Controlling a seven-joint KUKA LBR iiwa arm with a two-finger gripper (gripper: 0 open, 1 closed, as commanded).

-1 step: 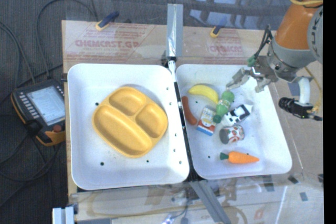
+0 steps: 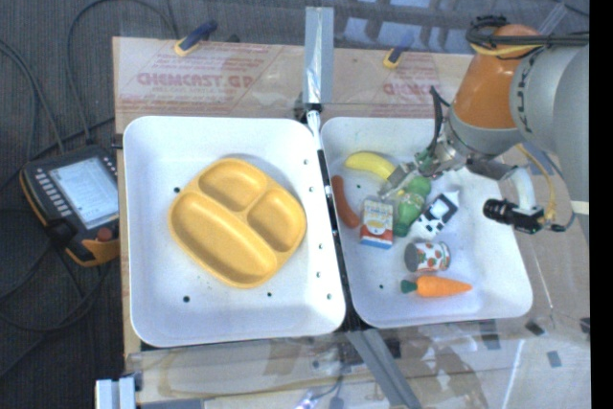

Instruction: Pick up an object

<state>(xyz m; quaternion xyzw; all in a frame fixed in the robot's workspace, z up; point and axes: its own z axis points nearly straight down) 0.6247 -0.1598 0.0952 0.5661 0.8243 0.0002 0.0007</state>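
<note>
My gripper (image 2: 410,173) hangs low over the right bin (image 2: 498,302), near its back middle. It is just right of a yellow banana (image 2: 369,165) and directly above a green fruit (image 2: 412,208). Nothing can be seen held in it. Around it lie a small carton (image 2: 377,221), a red sausage-like piece (image 2: 345,201), a black-and-white toy (image 2: 440,212), a small round can (image 2: 426,256) and an orange carrot (image 2: 437,286).
The left bin (image 2: 153,302) holds a yellow divided plate (image 2: 239,220). A metal rail (image 2: 316,62) runs between the bins at the back. A teach pendant (image 2: 72,196) lies on the floor off the bench's left side. The grey and orange arm (image 2: 498,101) covers the right bin's back right corner.
</note>
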